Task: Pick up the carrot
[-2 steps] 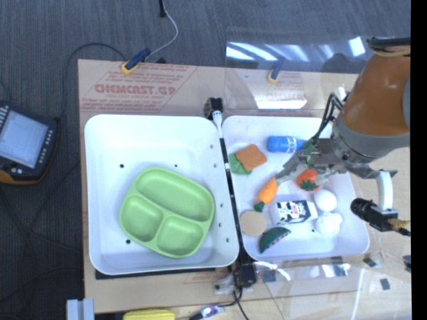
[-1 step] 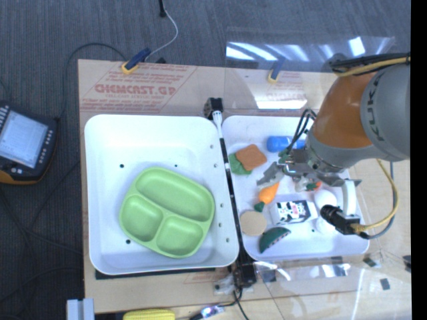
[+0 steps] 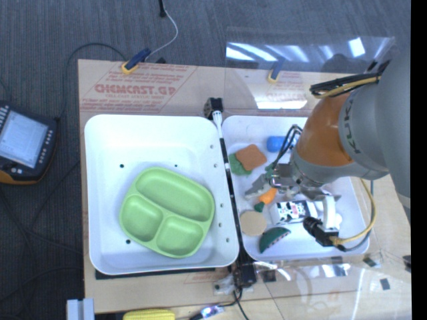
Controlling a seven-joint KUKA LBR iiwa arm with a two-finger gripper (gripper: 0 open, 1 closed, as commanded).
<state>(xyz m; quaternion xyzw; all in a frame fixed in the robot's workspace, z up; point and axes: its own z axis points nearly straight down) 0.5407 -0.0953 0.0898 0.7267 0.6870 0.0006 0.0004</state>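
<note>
The carrot (image 3: 267,197) is a small orange piece with a green end, lying on the floor of the right bin (image 3: 347,242) near its middle left. My gripper (image 3: 268,184) is low in that bin, directly over and touching the carrot's upper side. The grey arm with its orange band (image 3: 323,142) covers the bin's back right part. The gripper's own body hides how the carrot sits against it.
Around the carrot lie a brown toast piece (image 3: 251,156), a blue block (image 3: 275,143), a tan round disc (image 3: 252,223), a watermelon slice (image 3: 273,237) and a white printed box (image 3: 293,211). The left bin (image 3: 110,139) holds a green divided plate (image 3: 167,210).
</note>
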